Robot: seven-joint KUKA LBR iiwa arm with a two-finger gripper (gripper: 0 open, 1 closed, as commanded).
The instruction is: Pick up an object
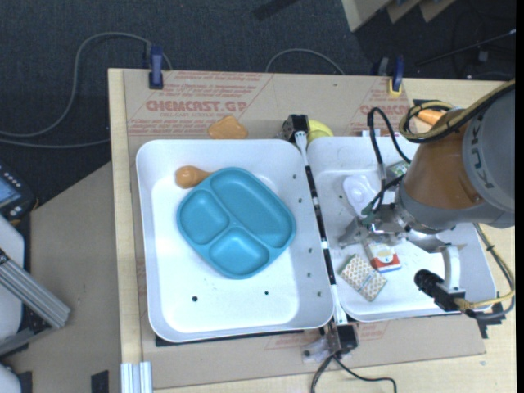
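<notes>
A grey KUKA arm (458,166) with an orange band reaches in from the right of the frame, its gripper (378,226) lowered into the right-hand white bin (483,273). The arm's bulk hides the fingers, so whether they are spread or closed cannot be told. Just below the gripper lie a small red-and-white packet (385,259) and a checkered square packet (363,277); a clear plastic item (358,191) sits above it. In the left-hand white bin (155,219), centre frame, a blue divided tray (236,220) rests beside an orange object (191,175) at upper left.
</notes>
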